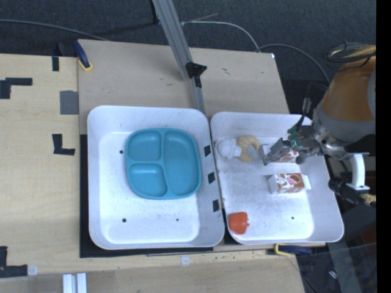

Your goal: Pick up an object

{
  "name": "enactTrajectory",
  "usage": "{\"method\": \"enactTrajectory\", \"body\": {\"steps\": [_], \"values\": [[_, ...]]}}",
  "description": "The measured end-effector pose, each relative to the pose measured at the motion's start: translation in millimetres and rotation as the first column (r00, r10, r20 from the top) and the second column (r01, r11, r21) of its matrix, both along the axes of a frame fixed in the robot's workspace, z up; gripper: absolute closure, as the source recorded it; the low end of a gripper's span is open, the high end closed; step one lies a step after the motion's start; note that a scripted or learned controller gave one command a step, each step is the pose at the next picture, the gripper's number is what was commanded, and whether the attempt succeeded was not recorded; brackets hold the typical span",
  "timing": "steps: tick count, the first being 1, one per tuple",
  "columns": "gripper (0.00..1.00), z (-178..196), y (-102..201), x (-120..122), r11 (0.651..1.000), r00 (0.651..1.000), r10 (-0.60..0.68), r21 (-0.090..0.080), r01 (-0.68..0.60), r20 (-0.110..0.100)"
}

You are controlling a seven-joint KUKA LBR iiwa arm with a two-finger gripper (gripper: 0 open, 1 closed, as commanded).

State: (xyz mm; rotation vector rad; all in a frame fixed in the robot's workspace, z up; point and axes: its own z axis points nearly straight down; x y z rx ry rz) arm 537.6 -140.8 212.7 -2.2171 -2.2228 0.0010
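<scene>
Gripper (273,153) is sitting low over the right bin (324,224), reaching in from the right w/ the orange-banded wrist behind it; fingers are pointing left toward the bin's upper middle. Can't tell if they're spread or closed: they're reading as one dark grey shape from this angle, & nothing is visibly sitting between them, so I'm not calling it a hold. Task is any obj, so candidates: a small carton (287,182) w/ red-brown print is lying flat just below the gripper, near it but apparently apart; a tan curved piece (248,144), croissant-like, is lying just left of the fingertips, close, contact unclear; a whitish crumpled lump (226,148) is touching or nearly touching the tan piece on its left; a red-orange item (239,222) is sitting at the bin's lower left corner, well apart from the gripper. Left bin (104,224) is carrying a blue divided plate (164,163), not near the arm. Progress, as I'm judging it: approach is looking mostly done, gripper is down at obj level beside the tan piece & carton, but no grasp is showing & every item is lying on the bin floor. Remaining: closing on one obj, prob. the tan piece or the carton, then lifting it clear of the bin.
</scene>
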Motion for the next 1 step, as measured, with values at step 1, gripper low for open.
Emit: {"method": "enactTrajectory", "body": {"steps": [1], "values": [[0.00, 0.1, -0.3, 0.0, 1.000, 1.000, -0.001, 0.000, 0.001, 0.000]]}}
